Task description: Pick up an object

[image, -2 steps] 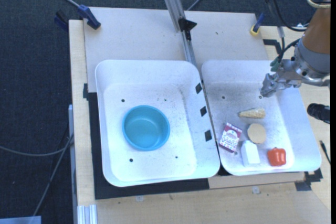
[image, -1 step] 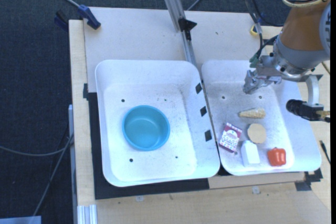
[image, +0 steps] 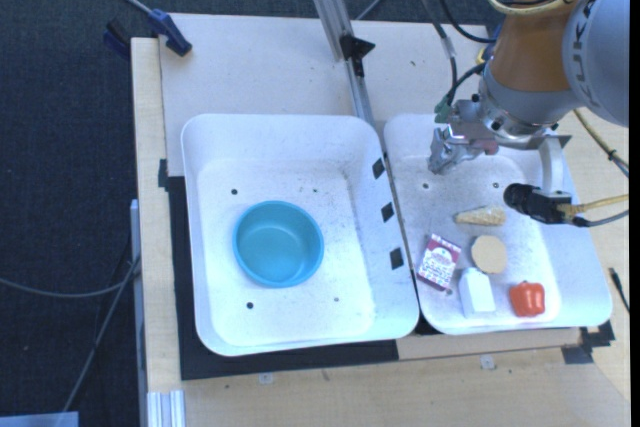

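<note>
Five small objects lie in the right-hand shallow white plastic bin [image: 590, 305]: a pale yellow corn cob [image: 480, 216], a round tan biscuit [image: 489, 254], a red-and-white printed packet [image: 438, 262], a white rectangular block [image: 477, 294] and a glossy red pepper [image: 527, 298]. Farther back hangs the metal two-finger gripper [image: 441, 158], holding nothing. Left, a round smooth blue bowl [image: 278, 243] sits in the other speckled white bin [image: 200, 215].

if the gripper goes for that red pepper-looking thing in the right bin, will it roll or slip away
The red pepper looks rounded and glossy, so it may slip from a pinch or roll if nudged. It sits near the right bin's front corner beside a white block, which may limit rolling. It is small, probably light.
</note>
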